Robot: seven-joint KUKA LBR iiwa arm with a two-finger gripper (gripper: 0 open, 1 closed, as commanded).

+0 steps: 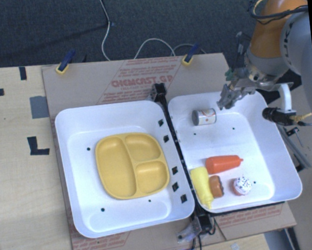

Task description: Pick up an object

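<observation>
The gripper (227, 100) is hovering just beside the small can (204, 116), fingers' state untellable; it is looking light, stiff, prone to rolling, best pinched across its round sides.

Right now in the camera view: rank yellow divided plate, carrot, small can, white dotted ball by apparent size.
1. yellow divided plate, by far the largest
2. carrot
3. small can
4. white dotted ball, close to the can in apparent size, so that last pair is unsure.
</observation>
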